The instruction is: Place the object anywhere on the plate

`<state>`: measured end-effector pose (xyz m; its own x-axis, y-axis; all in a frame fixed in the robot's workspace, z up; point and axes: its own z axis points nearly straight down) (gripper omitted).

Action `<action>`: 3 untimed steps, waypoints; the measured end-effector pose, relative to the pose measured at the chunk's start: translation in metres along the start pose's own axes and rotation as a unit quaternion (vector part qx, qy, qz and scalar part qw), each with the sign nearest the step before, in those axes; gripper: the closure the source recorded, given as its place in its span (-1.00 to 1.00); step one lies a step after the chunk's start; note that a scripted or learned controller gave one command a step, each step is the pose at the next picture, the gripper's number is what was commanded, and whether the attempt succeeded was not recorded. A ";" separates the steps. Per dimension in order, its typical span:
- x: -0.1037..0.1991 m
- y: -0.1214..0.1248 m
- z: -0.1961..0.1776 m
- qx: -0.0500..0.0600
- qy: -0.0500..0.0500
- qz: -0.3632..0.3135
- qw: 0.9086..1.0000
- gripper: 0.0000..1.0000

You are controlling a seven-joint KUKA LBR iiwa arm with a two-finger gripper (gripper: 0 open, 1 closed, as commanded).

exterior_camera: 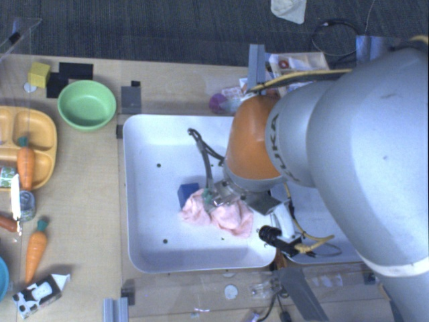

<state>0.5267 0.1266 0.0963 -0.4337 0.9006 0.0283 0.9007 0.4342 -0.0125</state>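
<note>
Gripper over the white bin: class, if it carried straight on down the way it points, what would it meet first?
Most likely the pink cloth, which lies crumpled right under the gripper in the white bin. A blue block sits just beside the cloth. Depth is hard to judge from this slanted view.

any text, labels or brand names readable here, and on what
None can be read.
The packet behind the bin carries print, too blurred to read.
The cow-patterned carton at lower left shows black patches, no legible words.
The small label by the yellow tray is too small to read.
</note>
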 end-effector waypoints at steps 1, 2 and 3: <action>-0.007 0.008 -0.002 0.012 0.000 0.012 1.000 1.00; -0.030 0.029 -0.015 -0.006 -0.015 0.049 0.999 1.00; -0.001 0.028 -0.011 -0.009 -0.027 0.059 0.998 1.00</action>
